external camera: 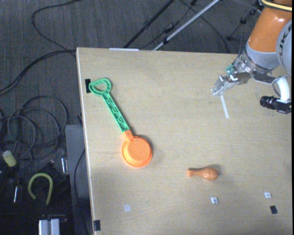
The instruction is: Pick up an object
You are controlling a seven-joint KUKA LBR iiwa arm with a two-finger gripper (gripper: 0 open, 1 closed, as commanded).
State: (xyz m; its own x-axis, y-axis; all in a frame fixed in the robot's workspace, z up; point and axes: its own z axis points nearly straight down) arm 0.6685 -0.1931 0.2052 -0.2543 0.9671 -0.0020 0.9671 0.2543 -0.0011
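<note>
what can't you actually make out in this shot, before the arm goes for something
- Gripper, camera view: too small and blurred to tell whether the fingers are open or shut.
- Arm: cut off by the right and top edges.
- Small orange object: too small to identify.
- Dark marks on the board: too small to read.

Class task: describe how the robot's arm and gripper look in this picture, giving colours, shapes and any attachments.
The arm has a rounded orange band above a grey wrist. The gripper is slim, silvery metal with a small green part near its base. A black cylindrical fitting sticks out below the wrist.
</note>
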